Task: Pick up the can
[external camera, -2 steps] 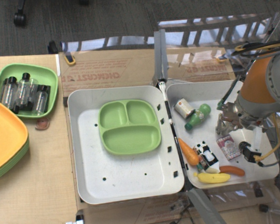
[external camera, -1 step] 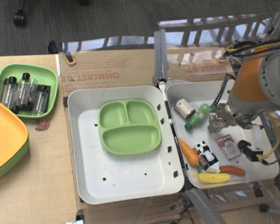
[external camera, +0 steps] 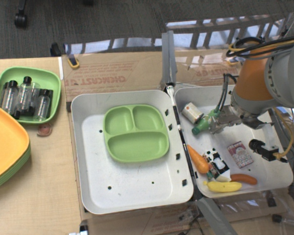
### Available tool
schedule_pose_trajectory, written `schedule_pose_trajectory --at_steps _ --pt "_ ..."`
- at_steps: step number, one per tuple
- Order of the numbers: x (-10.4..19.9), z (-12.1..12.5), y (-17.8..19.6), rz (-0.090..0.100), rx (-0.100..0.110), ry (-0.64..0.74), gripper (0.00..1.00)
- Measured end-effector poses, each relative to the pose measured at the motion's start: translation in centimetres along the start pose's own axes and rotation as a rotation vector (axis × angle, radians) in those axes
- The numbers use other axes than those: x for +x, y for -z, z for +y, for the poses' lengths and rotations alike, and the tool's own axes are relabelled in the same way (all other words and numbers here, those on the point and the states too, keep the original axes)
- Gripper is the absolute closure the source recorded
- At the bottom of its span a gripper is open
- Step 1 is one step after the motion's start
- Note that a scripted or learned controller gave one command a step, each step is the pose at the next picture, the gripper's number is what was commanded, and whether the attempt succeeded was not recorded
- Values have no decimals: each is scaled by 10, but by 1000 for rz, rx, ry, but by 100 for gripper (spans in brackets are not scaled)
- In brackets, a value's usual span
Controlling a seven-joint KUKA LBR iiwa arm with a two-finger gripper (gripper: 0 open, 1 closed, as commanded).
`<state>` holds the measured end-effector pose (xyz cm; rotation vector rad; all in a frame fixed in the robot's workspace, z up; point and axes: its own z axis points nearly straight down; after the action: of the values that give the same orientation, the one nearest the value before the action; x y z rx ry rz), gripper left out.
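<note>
Two shallow white bins sit side by side on my tabletop. My pincer (external camera: pixel 213 121) hovers in the right white bin (external camera: pixel 272 178); I cannot tell its grip. At its ten o'clock, the small white cylindrical can (external camera: pixel 191 112) lies tilted, near a green bottle-shaped toy (external camera: pixel 200 126).

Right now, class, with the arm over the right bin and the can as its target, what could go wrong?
1. The gripper sits beside a green bottle, so it might take that rather than the can.
2. The can lies tilted near the bin wall, so it may roll or slip.
</note>
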<state>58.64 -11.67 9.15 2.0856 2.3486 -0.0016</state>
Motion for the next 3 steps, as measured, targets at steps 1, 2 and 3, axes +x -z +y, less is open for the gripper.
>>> schedule_pose_trajectory --at_steps 1,2,3 --pt "-33 -30 -1 1 3 -322 100" --pt "20 7 30 0 1 -159 100" --pt "6 -6 36 1 2 13 100"
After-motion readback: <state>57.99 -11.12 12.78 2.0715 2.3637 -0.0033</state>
